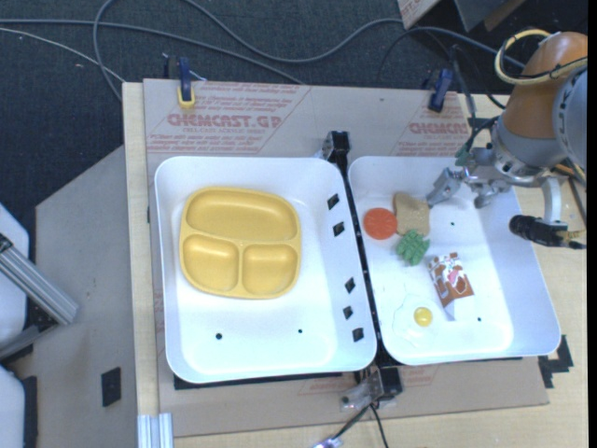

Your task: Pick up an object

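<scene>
In the right bin [522,297] lie several small items: a tan bread piece [410,213], a red-orange round slice [380,223], a green broccoli floret [411,247], a brown and white snack packet [451,280] and a fried egg [416,316]. My gripper [464,189] hangs over the bin's back part, just right of the bread piece, with its fingers spread and nothing between them. The arm's grey wrist and orange band rise behind it at the upper right.
The left bin [187,343] holds a yellow three-compartment tray [241,242]. A black divider with clips [347,250] runs between the bins. Cables cross the dark floor behind the bench, and blue clamps [186,80] sit on the back edge.
</scene>
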### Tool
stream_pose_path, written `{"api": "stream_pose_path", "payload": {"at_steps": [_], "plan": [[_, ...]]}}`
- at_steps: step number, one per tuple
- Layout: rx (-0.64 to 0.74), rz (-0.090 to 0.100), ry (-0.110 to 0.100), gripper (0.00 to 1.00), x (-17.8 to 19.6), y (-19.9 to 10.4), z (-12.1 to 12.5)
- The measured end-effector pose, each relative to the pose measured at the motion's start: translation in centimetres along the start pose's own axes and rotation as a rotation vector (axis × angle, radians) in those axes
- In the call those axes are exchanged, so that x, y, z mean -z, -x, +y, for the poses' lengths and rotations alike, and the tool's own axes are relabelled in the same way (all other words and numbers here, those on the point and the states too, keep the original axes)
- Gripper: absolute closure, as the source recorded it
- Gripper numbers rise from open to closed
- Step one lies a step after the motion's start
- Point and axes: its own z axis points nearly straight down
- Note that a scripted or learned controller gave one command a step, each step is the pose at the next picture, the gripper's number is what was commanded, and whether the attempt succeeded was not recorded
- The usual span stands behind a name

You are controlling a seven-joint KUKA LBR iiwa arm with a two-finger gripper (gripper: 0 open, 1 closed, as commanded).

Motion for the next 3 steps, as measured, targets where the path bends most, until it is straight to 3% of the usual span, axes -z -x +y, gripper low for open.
{"api": "stream_pose_path", "payload": {"at_steps": [1,2,3], "plan": [[0.0,-0.001,0.005,0.0,-3.0,0.0,0.1],[0.002,-0.001,0.012,1.0,-1.5,-0.1,0.4],[0.0,-0.003,0.01,1.0,2.9,0.1,0.4]]}}
